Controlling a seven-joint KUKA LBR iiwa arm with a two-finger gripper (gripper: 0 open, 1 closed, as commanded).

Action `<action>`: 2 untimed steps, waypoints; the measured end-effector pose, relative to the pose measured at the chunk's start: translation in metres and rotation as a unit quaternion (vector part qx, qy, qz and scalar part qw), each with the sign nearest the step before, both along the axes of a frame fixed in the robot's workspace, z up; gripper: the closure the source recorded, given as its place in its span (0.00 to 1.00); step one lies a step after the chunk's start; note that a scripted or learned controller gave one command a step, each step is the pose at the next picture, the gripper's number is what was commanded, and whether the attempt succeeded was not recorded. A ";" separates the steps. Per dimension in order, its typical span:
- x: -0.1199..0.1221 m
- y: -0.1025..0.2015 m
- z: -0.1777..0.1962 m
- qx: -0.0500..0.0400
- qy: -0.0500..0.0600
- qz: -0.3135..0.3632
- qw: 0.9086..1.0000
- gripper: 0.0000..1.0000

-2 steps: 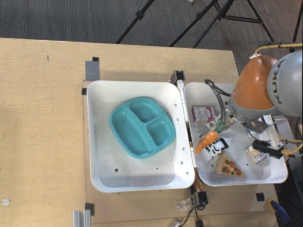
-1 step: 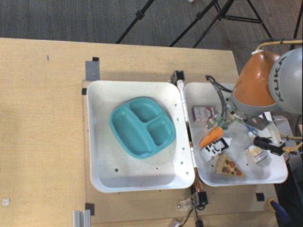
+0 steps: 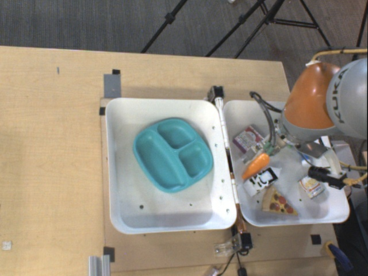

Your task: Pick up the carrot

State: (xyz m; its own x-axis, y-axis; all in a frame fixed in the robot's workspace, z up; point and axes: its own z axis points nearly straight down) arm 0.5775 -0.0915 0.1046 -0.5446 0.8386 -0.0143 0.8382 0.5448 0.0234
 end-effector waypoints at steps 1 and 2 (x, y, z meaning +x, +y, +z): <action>-0.022 -0.006 -0.013 -0.001 0.004 0.011 1.000 0.00; -0.018 -0.005 0.000 0.000 -0.001 0.011 1.000 1.00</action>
